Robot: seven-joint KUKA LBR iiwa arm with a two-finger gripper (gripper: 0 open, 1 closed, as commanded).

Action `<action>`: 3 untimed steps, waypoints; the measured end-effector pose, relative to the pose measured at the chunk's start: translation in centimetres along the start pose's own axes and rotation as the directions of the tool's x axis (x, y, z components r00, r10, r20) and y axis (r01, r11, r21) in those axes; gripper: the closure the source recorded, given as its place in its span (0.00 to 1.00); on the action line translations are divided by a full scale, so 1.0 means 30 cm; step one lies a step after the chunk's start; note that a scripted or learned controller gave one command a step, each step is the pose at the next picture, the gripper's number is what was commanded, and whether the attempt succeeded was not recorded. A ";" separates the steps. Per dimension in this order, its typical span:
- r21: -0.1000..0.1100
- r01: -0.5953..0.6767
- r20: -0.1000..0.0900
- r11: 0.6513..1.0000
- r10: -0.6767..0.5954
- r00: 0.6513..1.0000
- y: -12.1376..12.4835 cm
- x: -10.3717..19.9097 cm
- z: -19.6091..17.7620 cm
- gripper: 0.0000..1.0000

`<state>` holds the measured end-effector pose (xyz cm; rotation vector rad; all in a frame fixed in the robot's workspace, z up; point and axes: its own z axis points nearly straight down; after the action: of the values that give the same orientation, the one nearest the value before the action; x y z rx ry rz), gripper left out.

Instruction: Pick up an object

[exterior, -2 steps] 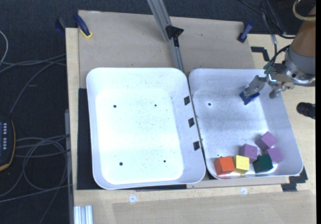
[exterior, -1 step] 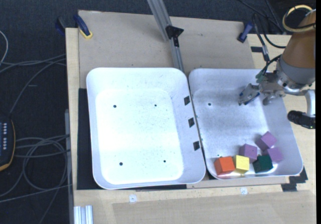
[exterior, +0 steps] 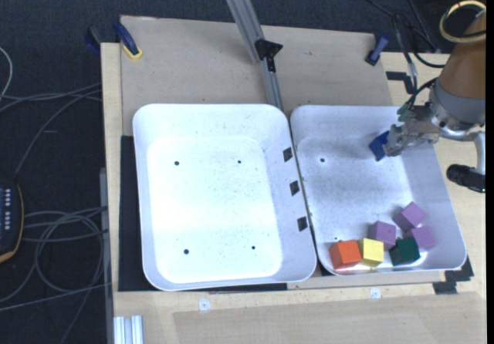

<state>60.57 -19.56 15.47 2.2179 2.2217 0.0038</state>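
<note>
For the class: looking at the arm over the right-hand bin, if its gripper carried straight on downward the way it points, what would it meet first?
Probably the bare floor of the right bin. The gripper hangs over the bin's upper part with a blue object at its tip, well apart from the blocks clustered in the near corner. Depth is hard to judge from this slanted view.

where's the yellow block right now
The yellow block sits in the right bin, near its front edge, between the orange block and the green block.
</note>
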 end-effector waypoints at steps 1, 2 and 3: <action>-0.005 0.001 0.002 1.000 -0.001 1.000 0.008 0.025 -0.208 1.00; 0.000 0.000 0.001 1.000 0.000 1.000 0.011 0.026 -0.239 1.00; -0.001 0.006 -0.002 1.000 -0.006 1.000 0.051 0.218 -0.282 1.00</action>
<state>62.05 -13.03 23.94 2.2114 2.2284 0.0070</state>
